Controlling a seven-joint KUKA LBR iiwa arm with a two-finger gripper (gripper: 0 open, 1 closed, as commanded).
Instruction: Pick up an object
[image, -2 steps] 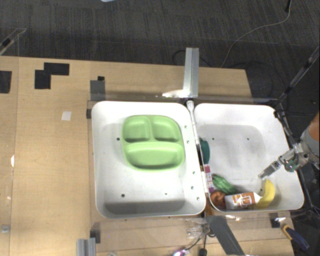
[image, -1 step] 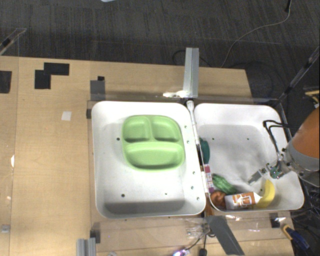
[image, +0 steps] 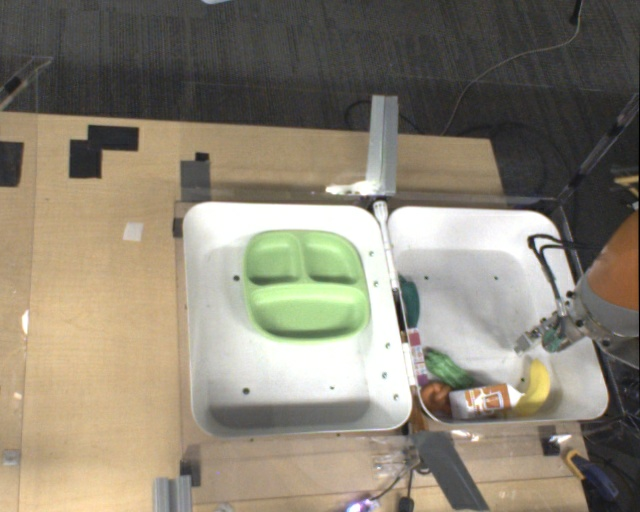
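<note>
arm reaches from right; end effector (image: 541, 337) above banana (image: 537, 385), grip state unclear.

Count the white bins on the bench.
2. The left bin holds a green divided plate; the right bin holds a banana and other items along its near edge.

A robotics lab: a pale wooden worktop (image: 90, 330) carries two white bins (image: 210, 300) clamped by aluminium brackets (image: 383, 140), with black marker patches (image: 100, 148), dark carpet (image: 250, 50) and loose cables (image: 520, 55).
</note>
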